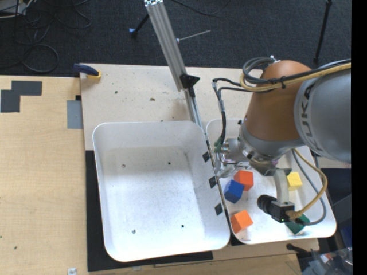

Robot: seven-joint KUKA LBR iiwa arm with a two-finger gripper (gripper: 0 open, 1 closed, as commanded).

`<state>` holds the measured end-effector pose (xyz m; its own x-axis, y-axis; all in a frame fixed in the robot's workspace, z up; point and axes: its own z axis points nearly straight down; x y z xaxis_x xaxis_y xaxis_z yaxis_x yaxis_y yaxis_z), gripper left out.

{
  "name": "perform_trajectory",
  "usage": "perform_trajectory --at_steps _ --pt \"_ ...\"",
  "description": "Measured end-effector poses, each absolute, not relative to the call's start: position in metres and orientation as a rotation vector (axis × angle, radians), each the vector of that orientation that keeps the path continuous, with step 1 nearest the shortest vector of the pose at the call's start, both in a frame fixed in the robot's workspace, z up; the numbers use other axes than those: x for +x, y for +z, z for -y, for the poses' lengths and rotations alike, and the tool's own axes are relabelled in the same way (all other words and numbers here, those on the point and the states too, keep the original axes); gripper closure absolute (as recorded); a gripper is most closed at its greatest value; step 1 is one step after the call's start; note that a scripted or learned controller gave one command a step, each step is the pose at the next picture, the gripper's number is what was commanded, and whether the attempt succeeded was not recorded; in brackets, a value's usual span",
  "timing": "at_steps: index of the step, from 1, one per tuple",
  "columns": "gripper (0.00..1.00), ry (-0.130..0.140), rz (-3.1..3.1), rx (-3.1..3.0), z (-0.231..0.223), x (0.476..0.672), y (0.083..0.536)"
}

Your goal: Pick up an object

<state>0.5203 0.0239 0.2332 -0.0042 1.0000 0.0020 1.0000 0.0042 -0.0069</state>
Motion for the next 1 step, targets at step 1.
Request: perform_trajectory --at_steps 1 --pt "1.0 0.004 2.224 -2.211 -0.0837 0.5062 0.2357"
